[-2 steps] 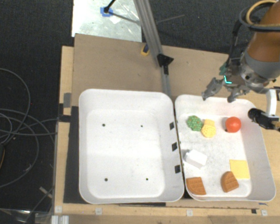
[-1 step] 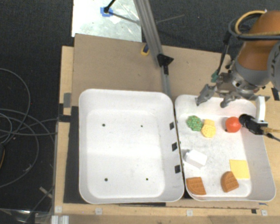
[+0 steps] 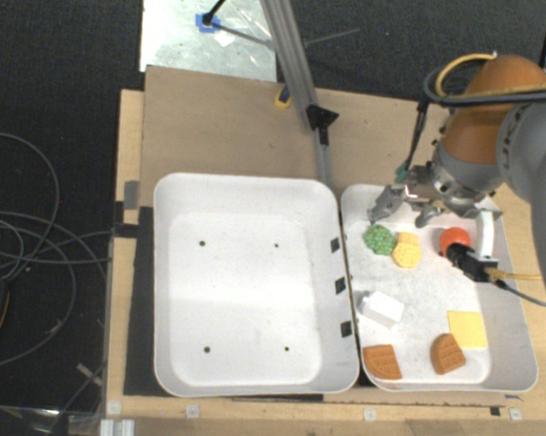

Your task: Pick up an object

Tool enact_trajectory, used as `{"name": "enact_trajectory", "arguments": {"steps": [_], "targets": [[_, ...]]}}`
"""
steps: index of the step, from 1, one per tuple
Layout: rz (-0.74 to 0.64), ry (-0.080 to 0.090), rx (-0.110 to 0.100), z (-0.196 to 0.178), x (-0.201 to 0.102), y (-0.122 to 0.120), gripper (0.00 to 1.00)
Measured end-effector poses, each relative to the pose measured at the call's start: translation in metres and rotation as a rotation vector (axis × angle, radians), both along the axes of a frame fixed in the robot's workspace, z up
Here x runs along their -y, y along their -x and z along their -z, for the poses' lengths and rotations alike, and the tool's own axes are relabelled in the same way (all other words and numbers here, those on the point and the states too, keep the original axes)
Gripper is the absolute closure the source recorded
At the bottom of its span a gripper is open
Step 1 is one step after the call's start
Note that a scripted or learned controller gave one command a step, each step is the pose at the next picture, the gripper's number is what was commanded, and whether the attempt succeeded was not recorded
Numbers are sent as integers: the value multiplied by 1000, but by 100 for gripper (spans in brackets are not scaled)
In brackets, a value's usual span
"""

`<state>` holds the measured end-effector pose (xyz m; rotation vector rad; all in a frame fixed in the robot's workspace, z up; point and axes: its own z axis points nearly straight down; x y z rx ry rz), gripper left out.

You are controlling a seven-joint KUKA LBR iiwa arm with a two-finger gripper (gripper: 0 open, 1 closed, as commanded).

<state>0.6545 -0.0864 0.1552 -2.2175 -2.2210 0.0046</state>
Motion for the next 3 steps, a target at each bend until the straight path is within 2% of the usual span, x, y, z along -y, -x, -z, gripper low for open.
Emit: {"name": "enact_trajectory", "arguments": {"steps": [1,2,3], "targets": [[0,2,7,52,9,5,0],[0,1,11,39,8,3,100],[-3,1,11,-7,7,-4,100]]}}
